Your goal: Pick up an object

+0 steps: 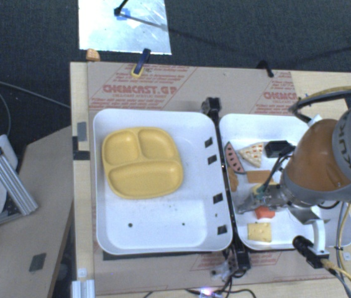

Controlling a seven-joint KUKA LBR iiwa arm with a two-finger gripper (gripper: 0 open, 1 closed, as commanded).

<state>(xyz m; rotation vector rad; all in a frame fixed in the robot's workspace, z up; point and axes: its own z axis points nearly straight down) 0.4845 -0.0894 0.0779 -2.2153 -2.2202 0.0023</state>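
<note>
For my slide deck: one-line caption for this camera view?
Grey arm's pincer low in the right white bin among small food-shaped pieces; yellow divided plastic tray in the left bin.

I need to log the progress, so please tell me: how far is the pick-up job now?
Done: the end effector is low inside the right bin, next to the small red piece. In hand: nothing is visibly held. Left: grasping and lifting one object; the red piece, the yellow square and the pizza slice all lie on the bin floor.
</note>
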